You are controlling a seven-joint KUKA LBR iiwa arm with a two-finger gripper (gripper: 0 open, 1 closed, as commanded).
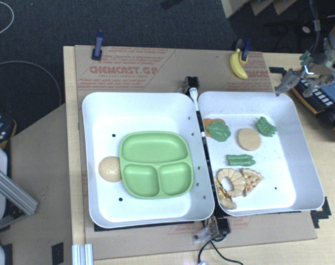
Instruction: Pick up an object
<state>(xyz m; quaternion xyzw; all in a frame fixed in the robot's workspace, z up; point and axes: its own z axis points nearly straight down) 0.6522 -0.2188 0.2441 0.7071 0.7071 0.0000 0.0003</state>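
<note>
The right bin (299,164) holds several toy foods: a green leafy piece (218,131) lying over an orange piece (210,122), a tan round biscuit (249,139), a green broccoli piece (265,126), a green pod (240,160), a pizza slice (251,179) and a pretzel-like piece (228,184). My gripper (291,81) hangs above the bench just beyond the right bin's far right corner, away from all of them. Nothing shows in its grasp.
The left bin (95,126) carries a green divided plate (156,163) with a tan ball (109,169) beside its left edge. A yellow banana (239,65) lies on the cardboard behind the right bin. Blue clamps (97,46) hold the board's far edge.
</note>
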